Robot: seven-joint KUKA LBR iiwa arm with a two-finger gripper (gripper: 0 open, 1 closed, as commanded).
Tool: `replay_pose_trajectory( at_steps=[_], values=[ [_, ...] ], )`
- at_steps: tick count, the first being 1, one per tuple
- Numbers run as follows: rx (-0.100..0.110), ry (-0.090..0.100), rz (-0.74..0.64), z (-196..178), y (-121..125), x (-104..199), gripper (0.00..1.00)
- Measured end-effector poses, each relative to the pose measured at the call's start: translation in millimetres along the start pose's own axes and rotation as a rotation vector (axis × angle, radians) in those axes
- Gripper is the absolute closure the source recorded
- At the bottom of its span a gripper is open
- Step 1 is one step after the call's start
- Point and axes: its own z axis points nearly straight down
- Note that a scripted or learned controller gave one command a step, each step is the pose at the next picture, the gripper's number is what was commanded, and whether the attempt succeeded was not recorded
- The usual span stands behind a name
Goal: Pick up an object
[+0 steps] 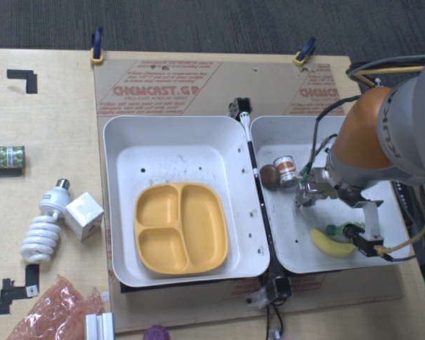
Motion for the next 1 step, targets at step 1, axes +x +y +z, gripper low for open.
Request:
replay_pose_trajectory(
  at_steps=[1],
  values=[
    [0.0, 0.0, 0.0, 0.0, -0.1, -0.1, 0.0]
  ],
)
